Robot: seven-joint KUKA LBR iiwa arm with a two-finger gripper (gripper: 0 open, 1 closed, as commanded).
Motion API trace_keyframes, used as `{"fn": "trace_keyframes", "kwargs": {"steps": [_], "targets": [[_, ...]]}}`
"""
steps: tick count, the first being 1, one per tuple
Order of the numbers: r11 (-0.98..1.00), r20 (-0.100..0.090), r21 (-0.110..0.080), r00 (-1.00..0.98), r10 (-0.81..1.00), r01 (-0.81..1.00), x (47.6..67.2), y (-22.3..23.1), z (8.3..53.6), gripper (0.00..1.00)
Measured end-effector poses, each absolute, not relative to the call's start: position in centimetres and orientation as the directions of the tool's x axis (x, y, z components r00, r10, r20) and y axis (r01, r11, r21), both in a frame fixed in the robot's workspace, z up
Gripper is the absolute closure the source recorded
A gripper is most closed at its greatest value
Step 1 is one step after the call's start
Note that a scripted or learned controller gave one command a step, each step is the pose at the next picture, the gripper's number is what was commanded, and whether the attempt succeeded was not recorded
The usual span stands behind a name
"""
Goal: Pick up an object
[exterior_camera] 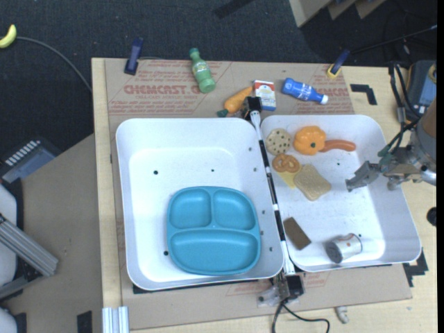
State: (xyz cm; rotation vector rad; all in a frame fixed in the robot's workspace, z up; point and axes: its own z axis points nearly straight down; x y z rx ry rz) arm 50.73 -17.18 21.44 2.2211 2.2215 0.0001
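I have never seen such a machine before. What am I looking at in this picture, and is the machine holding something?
This is one camera fixed above a workbench, looking down at a slant. The grey machine at the right is a robot arm; its gripper, a two-finger hand, hangs over the right bin and has no object between its fingers. Two shallow white bins sit side by side. The left bin holds a blue divided plate. The right bin holds toy food: a cookie, an orange pepper, a pretzel, a bread slice, a brown block and a silver can. Behind the bins lie a green bottle and a blue bottle.
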Motion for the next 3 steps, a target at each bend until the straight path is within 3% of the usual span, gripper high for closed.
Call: {"fn": "trace_keyframes", "kwargs": {"steps": [1, 2, 3], "targets": [[0.001, 0.001, 0.0, -0.001, 1.0, 1.0, 59.8, -12.1, 14.1, 0.0], [-0.001, 0.0, -0.007, 0.001, 1.0, 1.0, 66.4, -13.4, 8.6, 0.0], [0.001, -0.002, -0.006, -0.001, 1.0, 1.0, 66.4, -13.4, 9.6, 1.0]]}}
